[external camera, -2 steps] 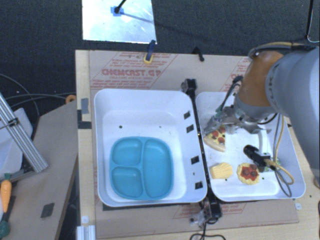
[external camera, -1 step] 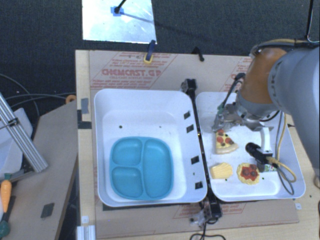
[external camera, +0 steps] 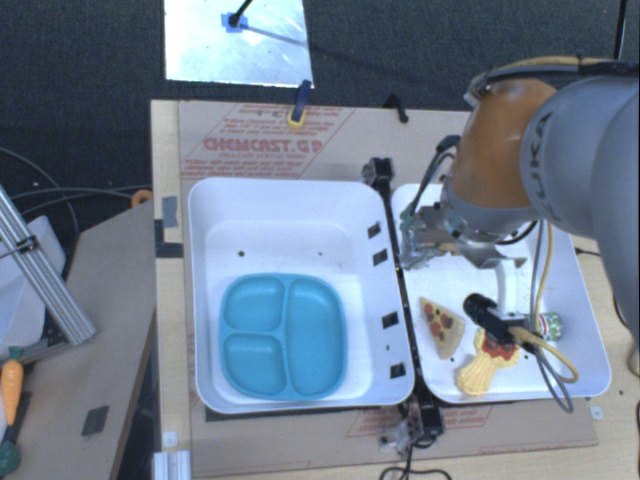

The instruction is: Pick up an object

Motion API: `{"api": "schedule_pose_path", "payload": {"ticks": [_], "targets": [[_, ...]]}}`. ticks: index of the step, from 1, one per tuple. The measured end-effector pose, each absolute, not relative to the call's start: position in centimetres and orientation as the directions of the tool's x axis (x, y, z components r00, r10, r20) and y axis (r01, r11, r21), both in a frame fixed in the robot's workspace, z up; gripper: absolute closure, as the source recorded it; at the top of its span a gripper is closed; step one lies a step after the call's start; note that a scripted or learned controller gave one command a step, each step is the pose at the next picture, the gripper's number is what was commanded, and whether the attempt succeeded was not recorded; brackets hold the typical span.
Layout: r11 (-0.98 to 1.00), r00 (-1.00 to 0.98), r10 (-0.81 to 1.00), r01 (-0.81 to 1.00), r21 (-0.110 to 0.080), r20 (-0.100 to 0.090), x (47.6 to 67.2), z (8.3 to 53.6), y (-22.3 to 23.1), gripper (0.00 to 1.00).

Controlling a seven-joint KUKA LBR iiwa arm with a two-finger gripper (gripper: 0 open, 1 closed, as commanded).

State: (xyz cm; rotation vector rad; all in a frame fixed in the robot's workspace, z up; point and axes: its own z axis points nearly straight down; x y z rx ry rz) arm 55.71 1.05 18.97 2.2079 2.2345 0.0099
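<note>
Arm (external camera: 545,148) bent down over right bin (external camera: 588,353), hand (external camera: 416,236) near its left wall.

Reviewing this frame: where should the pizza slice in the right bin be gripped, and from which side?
Probably from straight above. The pizza slice lies flat on the floor of the right bin, leaving no side to get under. Pinch across its two straight edges near mid-length, where it narrows towards the tip.
</note>
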Motion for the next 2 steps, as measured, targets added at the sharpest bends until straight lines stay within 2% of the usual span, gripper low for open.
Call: {"api": "schedule_pose_path", "payload": {"ticks": [1, 2], "targets": [[0.014, -0.014, 1.0, 1.0, 0.011, 0.004, 59.9, 24.3, 10.5, 1.0], [0.007, -0.007, 1.0, 1.0, -0.012, -0.001, 60.0, 9.1, 12.3, 1.0]]}}
